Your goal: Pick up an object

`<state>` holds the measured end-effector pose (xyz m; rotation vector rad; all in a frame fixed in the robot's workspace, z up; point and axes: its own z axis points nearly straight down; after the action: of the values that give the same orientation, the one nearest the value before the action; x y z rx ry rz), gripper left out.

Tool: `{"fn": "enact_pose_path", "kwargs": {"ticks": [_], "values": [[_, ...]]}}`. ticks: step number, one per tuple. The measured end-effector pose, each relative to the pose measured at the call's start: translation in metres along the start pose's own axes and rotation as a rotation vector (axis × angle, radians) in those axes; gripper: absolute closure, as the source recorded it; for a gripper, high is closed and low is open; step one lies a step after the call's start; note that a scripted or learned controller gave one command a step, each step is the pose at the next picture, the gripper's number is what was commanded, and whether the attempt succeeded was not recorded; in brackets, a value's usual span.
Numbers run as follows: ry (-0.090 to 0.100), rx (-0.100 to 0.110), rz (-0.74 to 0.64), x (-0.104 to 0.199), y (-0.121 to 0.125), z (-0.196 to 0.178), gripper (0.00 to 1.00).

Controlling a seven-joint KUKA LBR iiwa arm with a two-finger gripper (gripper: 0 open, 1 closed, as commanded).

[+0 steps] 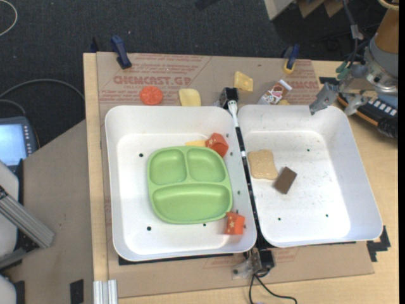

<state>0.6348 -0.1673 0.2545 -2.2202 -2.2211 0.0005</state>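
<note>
Hanging above the far right corner of the right bin (354, 144), the gripper (324, 99) is a grey metal piece with a pointed tip; whether its jaws are open or closed I cannot tell, and nothing shows between them. The arm (383, 56) behind it is grey and rounded.

The right bin is shallow white plastic with rounded corners, its floor speckled with fine dark marks. On its left part lies a tan slab (262, 164) with a bread-like, matte face and softened corners. Just beside it, to the right, rests a small dark brown block (285, 180), flat and rectangular, turned at a slant.

The left bin (120, 170) is of the same white plastic. A glossy green tray (188, 185) with three moulded compartments lies in its middle. An orange-red chunk (218, 144) sits at the tray's far right corner, touching a pale yellow flat piece (195, 144). A second orange block (235, 223) sits at the tray's near right corner.

Beyond the bins, on the brown printed cardboard (164, 75), lie a ridged orange disc (151, 95), a pale yellow rounded lump (190, 97), a yellow wedge (243, 81) and a small red-and-white wrapper (275, 93). Two blue clamps (120, 50) grip the cardboard's far edge.
</note>
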Motion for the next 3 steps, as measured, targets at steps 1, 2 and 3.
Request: {"fn": "enact_pose_path", "kwargs": {"ticks": [1,2,3], "values": [[0.006,0.016,0.000,0.053,-0.088,0.103,0.00],[0.002,0.006,0.001,0.064,-0.102,0.174,0.00],[0.000,0.004,0.007,-0.012,-0.148,0.170,0.00]]}}
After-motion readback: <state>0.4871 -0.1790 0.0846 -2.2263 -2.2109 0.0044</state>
